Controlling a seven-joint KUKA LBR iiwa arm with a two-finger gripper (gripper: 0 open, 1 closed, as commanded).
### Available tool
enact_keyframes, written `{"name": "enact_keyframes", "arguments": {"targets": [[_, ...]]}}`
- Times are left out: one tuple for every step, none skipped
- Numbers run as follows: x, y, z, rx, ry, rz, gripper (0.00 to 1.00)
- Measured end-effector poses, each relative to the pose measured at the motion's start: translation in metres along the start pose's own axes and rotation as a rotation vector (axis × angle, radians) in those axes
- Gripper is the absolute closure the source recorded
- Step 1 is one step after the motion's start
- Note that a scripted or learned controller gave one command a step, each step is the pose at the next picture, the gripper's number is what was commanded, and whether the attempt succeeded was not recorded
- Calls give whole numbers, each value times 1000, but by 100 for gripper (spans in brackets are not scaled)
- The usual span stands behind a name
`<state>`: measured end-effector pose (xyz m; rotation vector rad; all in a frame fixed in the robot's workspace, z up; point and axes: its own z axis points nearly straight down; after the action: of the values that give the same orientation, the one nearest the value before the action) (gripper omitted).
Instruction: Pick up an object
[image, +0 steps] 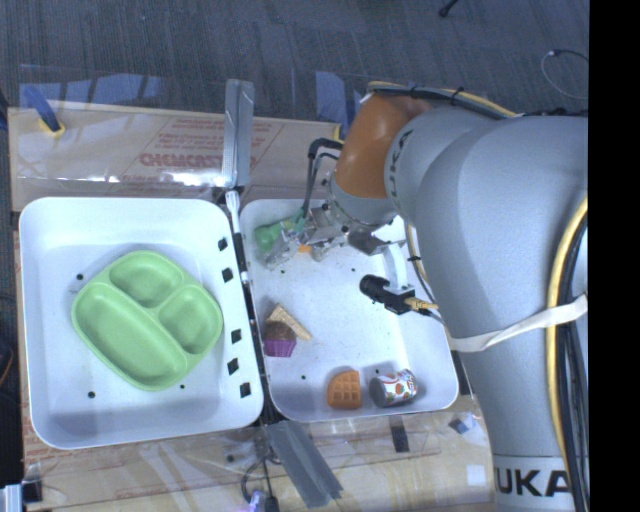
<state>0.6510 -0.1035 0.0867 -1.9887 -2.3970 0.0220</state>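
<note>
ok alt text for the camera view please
A grey robot arm reaches into the right bin near a small green toy; a waffle and can sit at its front. The left bin holds a green divided plate.

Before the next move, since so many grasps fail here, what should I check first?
1. Gripper over the right bin: ok.
2. Target in reach, green object right beside the gripper: ok.
3. Green object actually gripped: cannot tell.
4. Room around it, close to the bin's left wall: not ok.
5. Purple-cupped piece, orange waffle and can apart from the gripper, toward the near side: ok.
6. Green plate off in the left bin: ok.
</note>
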Motion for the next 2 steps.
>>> {"name": "enact_keyframes", "arguments": {"targets": [[9,-66,-3,-25,-12,-74,0],[-4,-21,-5,-25,-12,-97,0]]}}
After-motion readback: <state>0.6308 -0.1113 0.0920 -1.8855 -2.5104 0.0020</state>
